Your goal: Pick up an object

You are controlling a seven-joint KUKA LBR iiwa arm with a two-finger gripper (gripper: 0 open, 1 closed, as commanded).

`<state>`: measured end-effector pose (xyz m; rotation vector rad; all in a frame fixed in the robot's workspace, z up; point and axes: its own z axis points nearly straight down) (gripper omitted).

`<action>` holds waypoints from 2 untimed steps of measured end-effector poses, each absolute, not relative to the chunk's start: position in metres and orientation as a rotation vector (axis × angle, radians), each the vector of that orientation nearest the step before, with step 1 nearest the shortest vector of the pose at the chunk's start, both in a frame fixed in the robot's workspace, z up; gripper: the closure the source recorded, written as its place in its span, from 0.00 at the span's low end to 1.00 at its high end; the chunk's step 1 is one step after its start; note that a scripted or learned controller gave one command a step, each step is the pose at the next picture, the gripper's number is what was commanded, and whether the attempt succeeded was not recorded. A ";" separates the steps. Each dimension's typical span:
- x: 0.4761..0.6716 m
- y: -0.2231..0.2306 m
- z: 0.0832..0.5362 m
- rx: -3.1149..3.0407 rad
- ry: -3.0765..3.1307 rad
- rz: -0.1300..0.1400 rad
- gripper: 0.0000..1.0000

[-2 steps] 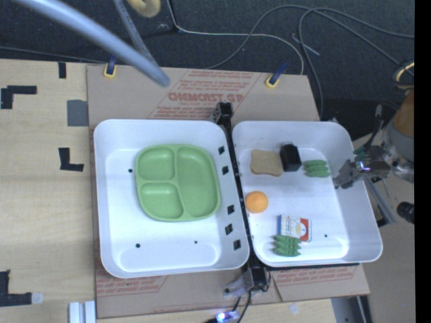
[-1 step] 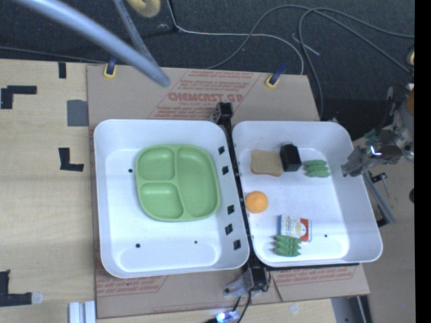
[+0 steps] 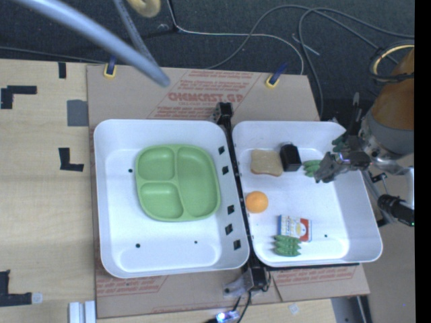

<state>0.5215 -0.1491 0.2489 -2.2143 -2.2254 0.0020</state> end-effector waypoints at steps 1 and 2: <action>0.515 -0.105 0.237 -2.215 -2.225 0.002 1.00; 0.518 -0.056 0.232 -2.214 -2.226 0.001 1.00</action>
